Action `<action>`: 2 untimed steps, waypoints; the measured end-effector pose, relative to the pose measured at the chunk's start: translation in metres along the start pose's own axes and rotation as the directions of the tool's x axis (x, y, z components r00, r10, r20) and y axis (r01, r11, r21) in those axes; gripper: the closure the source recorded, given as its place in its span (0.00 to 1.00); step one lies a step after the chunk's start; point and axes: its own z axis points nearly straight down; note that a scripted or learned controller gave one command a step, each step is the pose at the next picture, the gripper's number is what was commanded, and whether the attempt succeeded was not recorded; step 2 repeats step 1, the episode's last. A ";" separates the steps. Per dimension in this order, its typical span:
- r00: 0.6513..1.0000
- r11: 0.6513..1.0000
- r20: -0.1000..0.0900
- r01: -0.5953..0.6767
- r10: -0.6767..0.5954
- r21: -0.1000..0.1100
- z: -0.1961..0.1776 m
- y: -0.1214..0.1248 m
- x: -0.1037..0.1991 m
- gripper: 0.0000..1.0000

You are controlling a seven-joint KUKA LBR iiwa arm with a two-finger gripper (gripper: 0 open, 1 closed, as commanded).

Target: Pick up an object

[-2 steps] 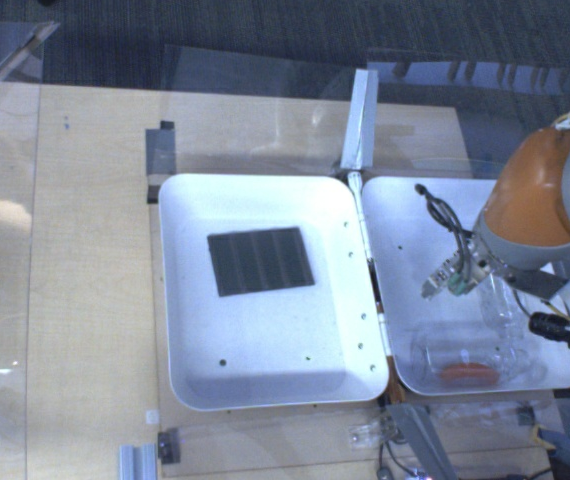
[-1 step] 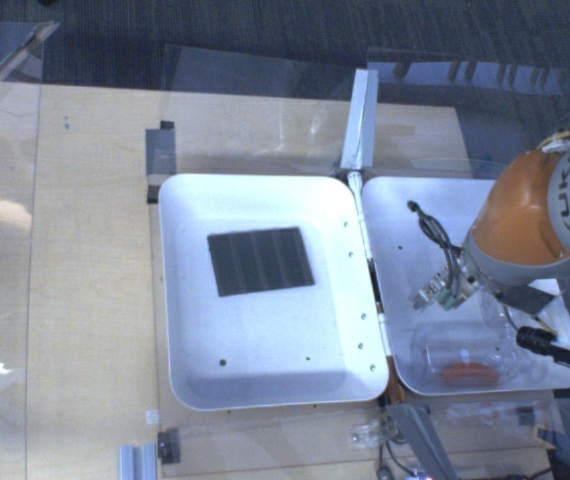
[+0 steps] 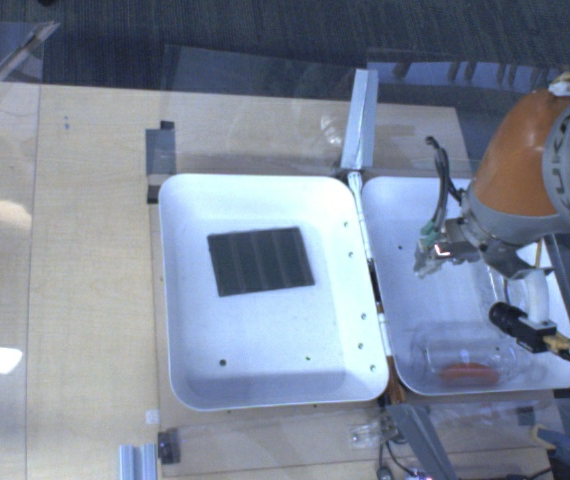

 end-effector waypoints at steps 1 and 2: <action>1.000 1.000 0.000 0.001 -0.001 0.001 0.000 0.000 0.000 0.00; 1.000 1.000 0.000 0.001 -0.001 0.001 0.000 0.000 0.000 0.00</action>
